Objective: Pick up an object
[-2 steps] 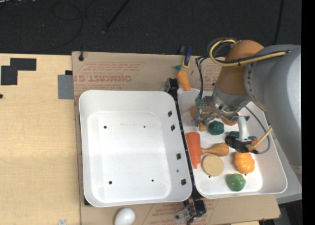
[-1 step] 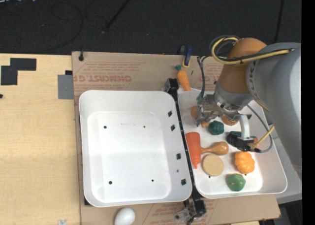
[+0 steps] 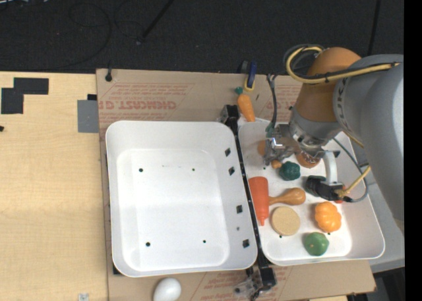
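My gripper (image 3: 278, 148) is low in the back part of the right bin (image 3: 369, 244), under the grey arm with its orange band. Just in front of it lies a dark green round toy (image 3: 289, 172). A brown object (image 3: 307, 159) shows partly under the wrist to the right. Further forward lie an orange-red carrot (image 3: 259, 199), a tan gourd (image 3: 291, 195), a round tan disc (image 3: 285, 220), an orange pepper (image 3: 328, 217) and a green fruit (image 3: 316, 244). I see nothing held.
The left bin (image 3: 115, 161) stands beside the right one, with a black divider strip between them. A small orange carrot (image 3: 246, 107) lies on the cardboard behind the bins. A white egg (image 3: 167, 289) sits on the bench in front of the left bin.
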